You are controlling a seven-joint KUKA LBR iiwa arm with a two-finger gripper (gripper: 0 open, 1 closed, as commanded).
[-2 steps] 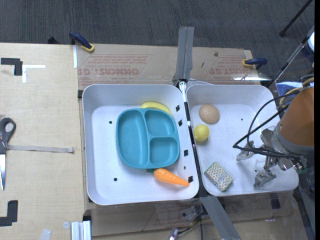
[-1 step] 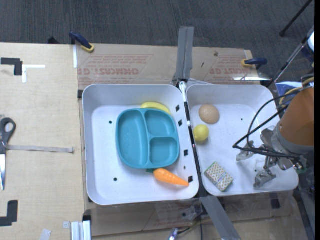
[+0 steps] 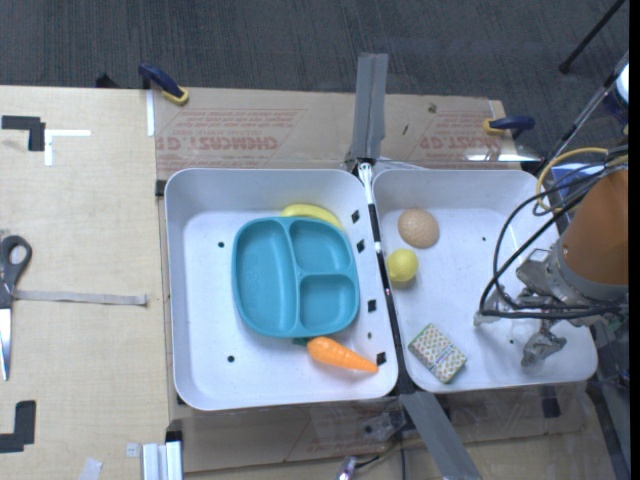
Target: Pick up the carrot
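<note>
Near edge of left bin: the carrot (image 3: 342,356) lies on the white floor, lower centre of the frame, just below the blue tray, its tip toward the divider between the bins.
Left bin (image 3: 195,298): shallow and white, filling the middle of the frame.
Divided tray (image 3: 296,275): a teal plate with three compartments, resting in the centre of the left bin.
Yellow item (image 3: 312,212): peeks out from behind the tray's far rim; mostly hidden, so its kind is unclear.
Right bin (image 3: 470,203): white, sharing a wall with the left one.
Patterned packet (image 3: 437,353): a small speckled block, lower part of the right bin, near the front wall.
Lemon (image 3: 402,266): small and yellow, just beside the divider.
Egg-shaped object (image 3: 419,228): tan, just above the lemon, close to it.
Gripper (image 3: 541,349): low over the right bin's lower right corner, well apart from the carrot; nothing between the fingers, though how wide they stand cannot be told.
Arm (image 3: 601,230): orange band at right edge, cables looping beside it.
Scissors (image 3: 10,278): far left, on the wooden bench.
</note>
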